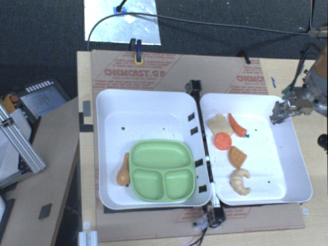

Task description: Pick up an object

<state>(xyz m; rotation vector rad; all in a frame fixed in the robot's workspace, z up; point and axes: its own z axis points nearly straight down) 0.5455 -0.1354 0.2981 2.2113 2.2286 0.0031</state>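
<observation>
Camera view: desk carries two white bins side by side. Left bin holds a green divided tray toward its near side, with an orange-brown drumstick lying just beside the tray's left edge. Right bin holds five food pieces grouped near its left wall: a pale bread slice, a red-orange carrot just right of it, a red tomato slice touching the bread's lower edge, a waffle below that, and a croissant nearest the camera. Arm enters from the right. Gripper sits over the right bin's far right corner, well apart from the food pieces. Nothing is seen between the jaws; whether they are open or closed cannot be told.
</observation>
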